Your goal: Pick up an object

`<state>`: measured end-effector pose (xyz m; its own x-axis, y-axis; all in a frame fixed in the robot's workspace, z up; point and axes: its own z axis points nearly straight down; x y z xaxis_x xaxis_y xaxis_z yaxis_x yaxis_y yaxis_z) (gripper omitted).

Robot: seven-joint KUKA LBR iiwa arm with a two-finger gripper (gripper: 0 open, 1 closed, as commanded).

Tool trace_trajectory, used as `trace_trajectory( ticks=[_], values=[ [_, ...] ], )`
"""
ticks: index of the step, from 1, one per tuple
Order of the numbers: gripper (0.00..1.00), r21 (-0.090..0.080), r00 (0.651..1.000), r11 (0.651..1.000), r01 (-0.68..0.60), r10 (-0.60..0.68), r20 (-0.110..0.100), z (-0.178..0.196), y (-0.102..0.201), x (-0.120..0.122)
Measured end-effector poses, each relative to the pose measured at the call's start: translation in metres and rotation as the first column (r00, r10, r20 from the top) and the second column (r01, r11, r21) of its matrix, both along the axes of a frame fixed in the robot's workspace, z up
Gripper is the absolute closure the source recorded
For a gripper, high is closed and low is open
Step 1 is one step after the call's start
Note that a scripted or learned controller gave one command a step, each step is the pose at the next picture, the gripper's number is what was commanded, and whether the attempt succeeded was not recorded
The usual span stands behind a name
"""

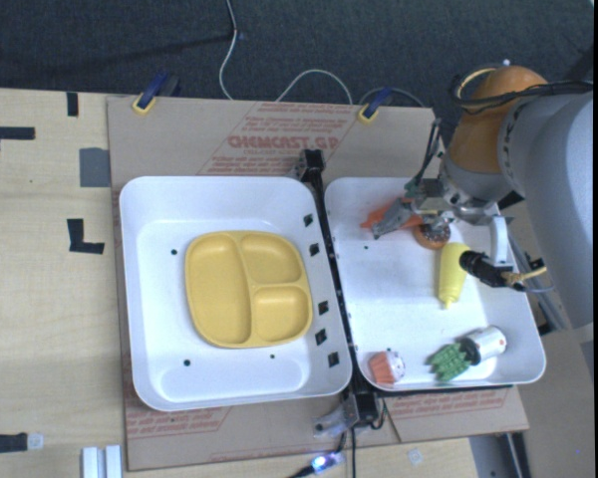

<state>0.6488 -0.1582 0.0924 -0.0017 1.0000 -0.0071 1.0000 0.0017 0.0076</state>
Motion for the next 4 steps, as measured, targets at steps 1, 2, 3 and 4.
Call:
trace_trajectory(
  ticks=[1, 2, 3, 4],
  values=[
    [1.00, -0.003, 1.000, 1.000, -0.001, 0.001, 0.000, 0.012, -0.001, 0.000],
    [1.00, 0.006, 1.000, 1.000, 0.000, 0.000, -0.003, 0.073, -0.006, 0.005],
    [1.00, 0.005, 1.000, 1.000, 0.000, 0.000, -0.002, 0.133, -0.014, 0.004],
    [1.00, 0.007, 1.000, 1.000, -0.001, 0.001, -0.005, 0.161, -0.013, 0.005]
  ],
)
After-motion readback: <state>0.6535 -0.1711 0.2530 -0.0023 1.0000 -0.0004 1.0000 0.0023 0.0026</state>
